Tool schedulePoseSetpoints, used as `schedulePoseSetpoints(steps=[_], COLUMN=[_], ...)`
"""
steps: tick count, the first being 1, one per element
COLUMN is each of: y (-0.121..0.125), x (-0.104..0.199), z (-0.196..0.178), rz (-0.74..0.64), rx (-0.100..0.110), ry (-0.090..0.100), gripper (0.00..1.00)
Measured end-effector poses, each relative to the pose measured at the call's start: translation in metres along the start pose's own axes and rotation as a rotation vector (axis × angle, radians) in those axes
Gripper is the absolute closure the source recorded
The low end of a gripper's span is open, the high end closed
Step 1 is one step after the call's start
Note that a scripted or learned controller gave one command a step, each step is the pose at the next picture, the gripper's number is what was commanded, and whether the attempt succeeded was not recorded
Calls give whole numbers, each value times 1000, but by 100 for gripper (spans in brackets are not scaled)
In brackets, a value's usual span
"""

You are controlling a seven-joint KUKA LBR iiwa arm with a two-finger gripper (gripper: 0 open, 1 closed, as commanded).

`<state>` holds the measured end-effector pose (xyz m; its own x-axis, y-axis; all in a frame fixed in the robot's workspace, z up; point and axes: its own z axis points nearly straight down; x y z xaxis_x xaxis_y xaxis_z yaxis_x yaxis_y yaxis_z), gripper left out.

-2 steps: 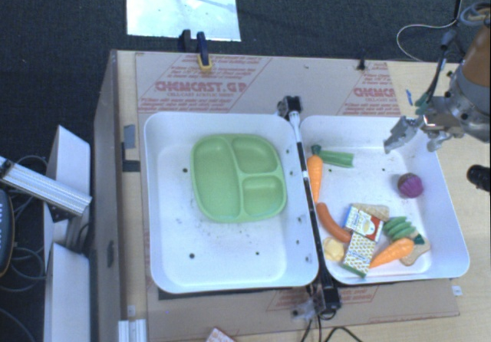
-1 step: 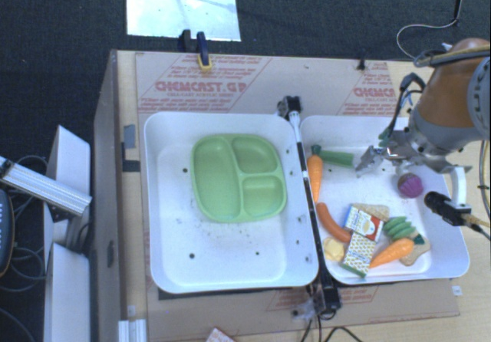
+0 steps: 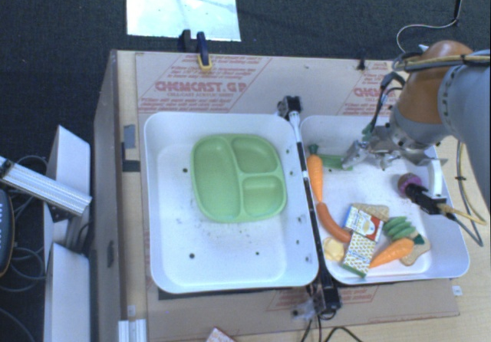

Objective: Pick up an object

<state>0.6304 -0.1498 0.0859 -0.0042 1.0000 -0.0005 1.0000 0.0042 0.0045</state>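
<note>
White bins: two shallow bins side by side on the bench, the left bin (image 3: pixel 165 256) and the right bin (image 3: pixel 453 256), their inner rims meeting along a dark seam.
Left bin contents: a green divided plate (image 3: pixel 236 178) with three compartments lies flat near the middle.
Arm: the grey arm with its orange band (image 3: pixel 422 95) reaches in from the right, over the far part of the right bin.
Gripper: the gripper (image 3: pixel 367 150) sits low over the far end of the right bin; I cannot tell how it is set or whether anything is in it.
Orange carrot: a carrot (image 3: pixel 315 177) lies along the right bin's left wall, with a green piece (image 3: pixel 331 159) just beside its top end, close to the gripper.
Sausage: an orange-red sausage-like toy (image 3: pixel 334 221) lies below that carrot.
Near pile: a small red and white carton (image 3: pixel 362 221), a green and white carton (image 3: pixel 358 254), a second carrot (image 3: pixel 393 251) and a green leafy piece (image 3: pixel 399 226) lie crowded together at the bin's near end, well apart from the gripper.
Purple item: a small purple object (image 3: pixel 408 181) lies toward the right wall.
</note>
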Motion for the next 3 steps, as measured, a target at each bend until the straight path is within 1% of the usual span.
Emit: schedulePoseSetpoints(steps=[1,2,3], y=[-46,28,39], x=[10,48,66], z=[1,1,1], rz=[3,0,-1], rx=[4,1,1], ry=[0,1,1], gripper=[0,0,0])
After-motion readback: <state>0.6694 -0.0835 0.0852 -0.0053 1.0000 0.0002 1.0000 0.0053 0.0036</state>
